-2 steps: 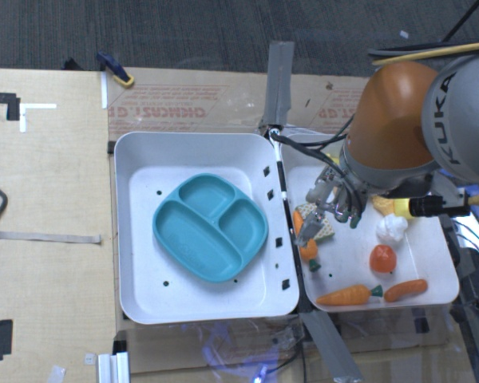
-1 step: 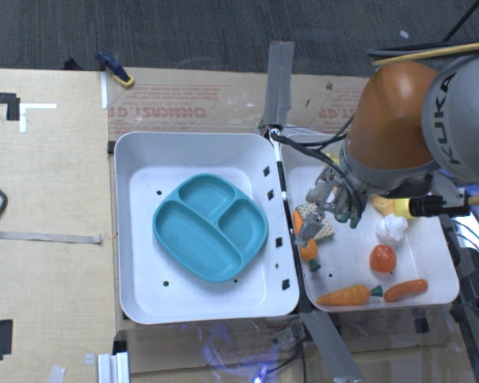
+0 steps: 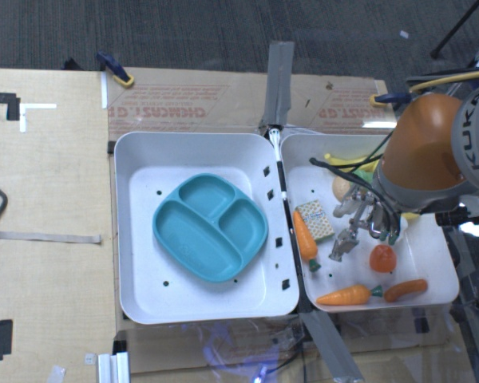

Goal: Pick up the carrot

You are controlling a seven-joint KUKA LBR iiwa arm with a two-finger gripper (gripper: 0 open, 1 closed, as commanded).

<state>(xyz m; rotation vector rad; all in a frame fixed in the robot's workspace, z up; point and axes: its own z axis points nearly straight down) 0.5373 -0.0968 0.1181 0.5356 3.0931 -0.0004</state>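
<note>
Carrot (image 3: 304,234) along right bin's (image 3: 441,250) left wall; pincer (image 3: 345,244) state hard to tell, partly arm-hidden.

One camera looks down at a slant from above the bench (image 3: 48,182). It takes in both white bins (image 3: 128,214) from moderately far.
</note>
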